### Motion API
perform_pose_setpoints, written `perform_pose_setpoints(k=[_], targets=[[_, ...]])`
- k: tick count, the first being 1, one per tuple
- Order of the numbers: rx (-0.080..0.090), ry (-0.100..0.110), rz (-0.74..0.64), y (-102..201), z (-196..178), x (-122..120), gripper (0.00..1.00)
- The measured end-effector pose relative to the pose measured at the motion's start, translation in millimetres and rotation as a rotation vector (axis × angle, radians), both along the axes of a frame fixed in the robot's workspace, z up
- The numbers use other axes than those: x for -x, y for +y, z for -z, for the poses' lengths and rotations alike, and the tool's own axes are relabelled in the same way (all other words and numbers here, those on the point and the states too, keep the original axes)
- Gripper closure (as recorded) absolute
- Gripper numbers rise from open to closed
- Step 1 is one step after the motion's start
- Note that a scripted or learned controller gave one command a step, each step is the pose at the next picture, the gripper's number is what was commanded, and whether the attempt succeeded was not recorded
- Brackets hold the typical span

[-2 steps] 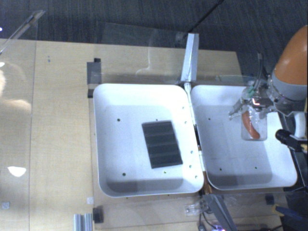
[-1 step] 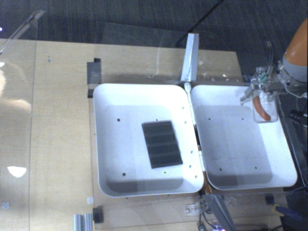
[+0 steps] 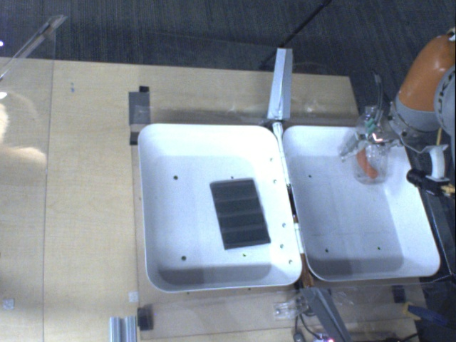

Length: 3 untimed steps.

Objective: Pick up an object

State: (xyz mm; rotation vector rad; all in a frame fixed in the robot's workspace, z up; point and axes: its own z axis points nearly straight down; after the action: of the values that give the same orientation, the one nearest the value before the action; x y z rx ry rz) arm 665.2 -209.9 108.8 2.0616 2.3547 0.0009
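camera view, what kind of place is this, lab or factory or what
Most likely a robotics lab test bench, not a home or a shop: two shallow white bins, left and right, sit on a plywood bench, a robot arm reaches in, and loose cables hang at the front.

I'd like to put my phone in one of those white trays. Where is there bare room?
The right bin has bare floor across its front and middle; only its back corner is crowded, by the gripper. In the left bin, free strips run either side of the dark ridged pad.
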Motion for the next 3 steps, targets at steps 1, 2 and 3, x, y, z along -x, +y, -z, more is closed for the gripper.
perform_pose_setpoints(k=[1, 2, 3], targets=[[-0.004, 0.011, -0.026, -2.4, 1.9, -5.6, 0.0], [-0.003, 0.012, -0.041, -3.1, 2.0, -5.4, 0.0], [-0.003, 0.013, -0.049, -3.3, 2.2, -5.2, 0.0]])
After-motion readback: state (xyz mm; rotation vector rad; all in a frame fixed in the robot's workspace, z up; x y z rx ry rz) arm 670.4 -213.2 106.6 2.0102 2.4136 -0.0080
